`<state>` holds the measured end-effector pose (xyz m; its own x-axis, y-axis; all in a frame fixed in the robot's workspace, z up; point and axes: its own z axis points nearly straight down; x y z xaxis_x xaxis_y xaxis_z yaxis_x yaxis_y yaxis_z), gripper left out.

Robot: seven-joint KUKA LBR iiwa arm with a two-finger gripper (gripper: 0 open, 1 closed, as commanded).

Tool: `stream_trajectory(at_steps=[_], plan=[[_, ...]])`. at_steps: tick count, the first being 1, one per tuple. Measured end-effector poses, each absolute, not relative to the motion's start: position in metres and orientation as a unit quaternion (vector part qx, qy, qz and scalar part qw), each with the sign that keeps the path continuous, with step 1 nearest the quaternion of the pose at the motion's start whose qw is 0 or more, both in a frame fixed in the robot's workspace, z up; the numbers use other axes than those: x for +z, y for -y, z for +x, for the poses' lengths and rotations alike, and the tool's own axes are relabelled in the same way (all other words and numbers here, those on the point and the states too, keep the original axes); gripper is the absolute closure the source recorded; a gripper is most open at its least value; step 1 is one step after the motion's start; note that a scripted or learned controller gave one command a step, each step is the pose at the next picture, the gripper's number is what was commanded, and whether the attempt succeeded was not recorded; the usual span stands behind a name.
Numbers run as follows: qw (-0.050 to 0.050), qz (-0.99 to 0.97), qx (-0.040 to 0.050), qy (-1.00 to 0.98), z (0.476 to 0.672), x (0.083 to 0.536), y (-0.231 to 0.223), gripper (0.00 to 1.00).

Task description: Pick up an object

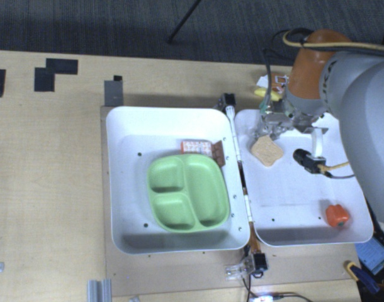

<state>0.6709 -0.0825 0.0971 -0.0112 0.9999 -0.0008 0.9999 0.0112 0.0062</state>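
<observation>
The end effector (270,129) is seen low in the right bin (293,222), near its far left corner, directly above a tan biscuit-like piece (267,151); contact cannot be told, nor its state. An orange object (337,215) is found near the right bin's near right corner. A green divided plate (187,192) is carried by the left bin (126,181).

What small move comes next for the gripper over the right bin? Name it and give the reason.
Probably a short straight descent onto the tan slice-shaped object. The gripper sits just above its upper edge in the right bin, and nothing shows between its fingers. The orange object lies much farther off, near the bin's lower right corner.
</observation>
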Motion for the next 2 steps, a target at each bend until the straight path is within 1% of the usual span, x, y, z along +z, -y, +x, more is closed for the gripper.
stream_trajectory(at_steps=[1,2], plan=[[0.001,0.706,0.0014,-0.708,0.541,0.185,0.036,1.00],[0.000,0.706,0.0004,-0.708,0.487,0.184,0.036,1.00]])
